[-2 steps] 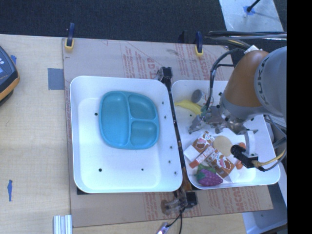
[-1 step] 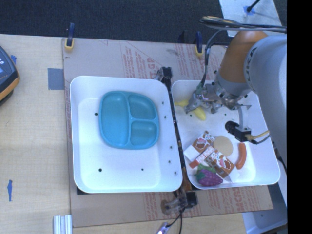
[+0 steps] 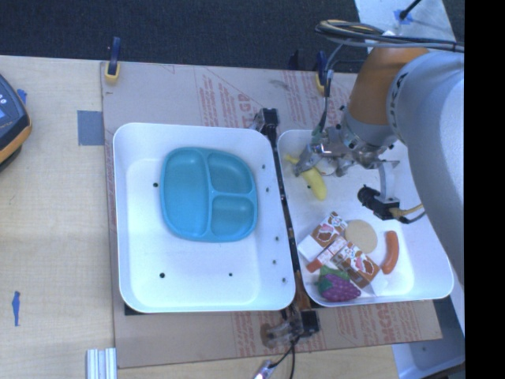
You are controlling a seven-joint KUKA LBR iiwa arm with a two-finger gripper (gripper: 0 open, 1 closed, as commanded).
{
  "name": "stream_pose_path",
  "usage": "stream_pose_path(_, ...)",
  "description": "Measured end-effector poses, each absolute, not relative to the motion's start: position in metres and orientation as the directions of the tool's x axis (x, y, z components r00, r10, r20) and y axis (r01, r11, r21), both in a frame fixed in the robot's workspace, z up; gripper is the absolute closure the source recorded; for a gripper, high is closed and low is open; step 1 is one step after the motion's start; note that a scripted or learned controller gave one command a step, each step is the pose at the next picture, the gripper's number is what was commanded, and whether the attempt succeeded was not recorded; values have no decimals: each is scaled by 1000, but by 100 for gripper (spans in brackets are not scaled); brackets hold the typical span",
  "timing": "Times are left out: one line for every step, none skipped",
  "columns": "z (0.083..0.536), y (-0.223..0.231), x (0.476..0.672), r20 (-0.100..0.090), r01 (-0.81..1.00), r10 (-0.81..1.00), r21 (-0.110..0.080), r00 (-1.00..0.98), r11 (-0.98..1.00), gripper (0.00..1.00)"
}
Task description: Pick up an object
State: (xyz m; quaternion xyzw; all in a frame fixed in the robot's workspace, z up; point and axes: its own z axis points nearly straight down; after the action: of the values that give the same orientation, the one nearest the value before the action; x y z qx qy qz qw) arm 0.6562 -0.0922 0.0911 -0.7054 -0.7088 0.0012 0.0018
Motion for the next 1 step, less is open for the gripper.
stream_pose_path(91, -97, 656, 0, 1000, 1000, -4, -3, 3, 0)
